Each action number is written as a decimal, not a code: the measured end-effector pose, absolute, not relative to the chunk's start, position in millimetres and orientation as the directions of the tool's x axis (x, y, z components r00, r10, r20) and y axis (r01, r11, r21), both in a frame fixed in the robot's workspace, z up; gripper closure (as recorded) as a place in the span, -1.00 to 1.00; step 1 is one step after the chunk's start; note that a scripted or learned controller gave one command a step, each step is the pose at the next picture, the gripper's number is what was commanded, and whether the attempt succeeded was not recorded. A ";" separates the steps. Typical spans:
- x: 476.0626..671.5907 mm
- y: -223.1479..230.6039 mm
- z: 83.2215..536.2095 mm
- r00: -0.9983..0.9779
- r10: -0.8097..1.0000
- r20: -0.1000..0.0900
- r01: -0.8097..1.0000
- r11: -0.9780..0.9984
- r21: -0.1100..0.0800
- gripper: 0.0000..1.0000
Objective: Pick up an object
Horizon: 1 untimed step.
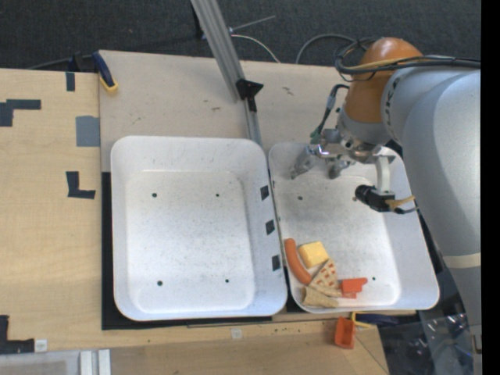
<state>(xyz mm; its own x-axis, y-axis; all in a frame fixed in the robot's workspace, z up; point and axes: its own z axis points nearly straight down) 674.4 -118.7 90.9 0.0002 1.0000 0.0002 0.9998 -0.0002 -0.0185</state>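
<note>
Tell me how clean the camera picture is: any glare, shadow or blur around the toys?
Camera view: even, soft light, no hard glare on the right bin; the toy pile casts only faint shadows and reads fairly sharp; the pincer is darker and slightly soft, so its fingers are hard to make out.

A pale wooden bench (pixel 47 209) sits on dark carpeted floor (pixel 117 10).

The gripper (pixel 318 165) hung over the far end of the right bin (pixel 406 283). The left bin (pixel 125 209) sat to its left. Well apart from the gripper, at the near end of the right bin, a sausage (pixel 296 261), a block (pixel 313 254) and some small pieces (pixel 332 283) lay close together.
</note>
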 end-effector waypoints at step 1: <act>674.4 -118.0 101.7 -0.001 1.000 0.000 1.000 0.001 -0.018 1.00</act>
<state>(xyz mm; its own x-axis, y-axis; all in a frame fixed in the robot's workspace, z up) 674.4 -118.0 101.7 -0.0010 1.0000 -0.0001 0.9998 0.0010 -0.0176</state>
